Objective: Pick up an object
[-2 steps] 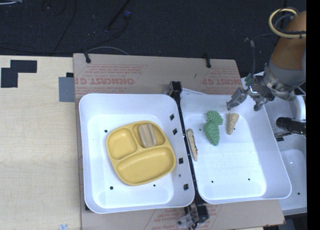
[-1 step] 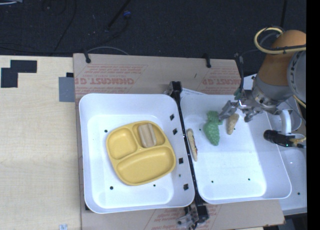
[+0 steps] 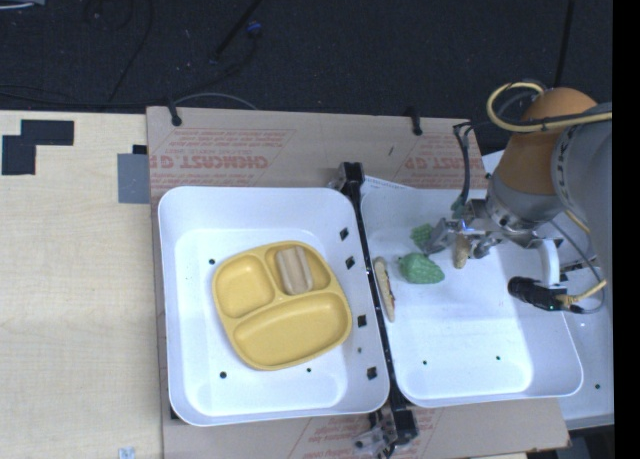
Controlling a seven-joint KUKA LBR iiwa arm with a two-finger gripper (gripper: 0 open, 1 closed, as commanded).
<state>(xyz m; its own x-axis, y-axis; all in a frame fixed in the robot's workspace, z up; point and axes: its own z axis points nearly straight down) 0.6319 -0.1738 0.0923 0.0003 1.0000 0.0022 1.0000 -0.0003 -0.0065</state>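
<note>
Right bin (image 3: pixel 480 367), green object (image 3: pixel 421 269) lying crosswise

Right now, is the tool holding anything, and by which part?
Cannot be told. The tool sits low in the right bin by two green pieces, but no piece is plainly seen in its grip.

The shallow white right bin (image 3: pixel 480 367) lies bare across its near half. Its far left part is crowded: two crumpled green pieces (image 3: pixel 422 268) and the gripper (image 3: pixel 461 243) beside them, a slim tan stick (image 3: pixel 384 289) along the divider.
</note>
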